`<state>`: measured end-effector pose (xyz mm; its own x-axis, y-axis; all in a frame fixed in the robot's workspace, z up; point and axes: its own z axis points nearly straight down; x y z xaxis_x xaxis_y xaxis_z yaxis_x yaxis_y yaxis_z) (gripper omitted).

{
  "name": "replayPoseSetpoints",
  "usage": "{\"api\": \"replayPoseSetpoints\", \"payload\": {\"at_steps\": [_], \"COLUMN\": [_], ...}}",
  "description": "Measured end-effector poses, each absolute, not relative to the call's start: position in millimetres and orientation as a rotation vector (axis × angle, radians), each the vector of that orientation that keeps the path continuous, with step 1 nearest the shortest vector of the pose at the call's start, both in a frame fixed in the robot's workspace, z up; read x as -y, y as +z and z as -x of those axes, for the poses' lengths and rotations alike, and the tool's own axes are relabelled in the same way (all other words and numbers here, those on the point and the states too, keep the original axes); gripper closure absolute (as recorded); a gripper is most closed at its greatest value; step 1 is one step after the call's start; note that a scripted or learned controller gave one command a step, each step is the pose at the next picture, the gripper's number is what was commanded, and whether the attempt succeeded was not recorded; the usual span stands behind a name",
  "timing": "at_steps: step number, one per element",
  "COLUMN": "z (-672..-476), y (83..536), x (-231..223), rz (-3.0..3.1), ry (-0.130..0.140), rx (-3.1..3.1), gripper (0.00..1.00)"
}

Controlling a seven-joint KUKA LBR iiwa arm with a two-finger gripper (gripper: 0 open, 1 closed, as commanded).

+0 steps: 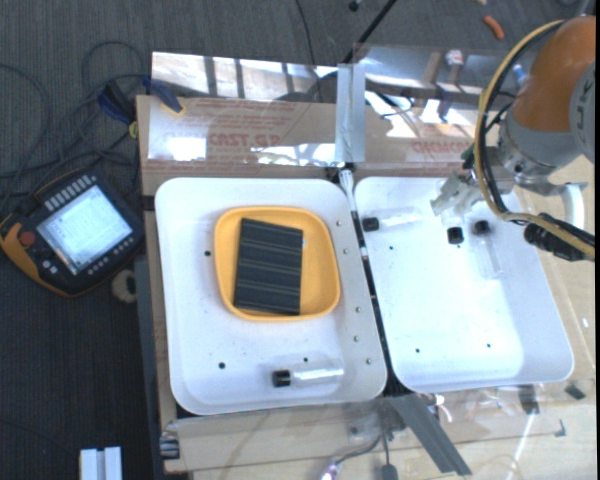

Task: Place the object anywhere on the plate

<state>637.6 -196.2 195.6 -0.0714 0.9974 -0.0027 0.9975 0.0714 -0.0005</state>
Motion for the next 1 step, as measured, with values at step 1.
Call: {"api": "replayPoseSetpoints", "payload": {"at_steps": [1], "z": [-637.6], "y": [195.7], "x": [196.3], "rz": [-2.139], "ry": [-0.003], "rx": [-2.298], "gripper": [0.0]}}
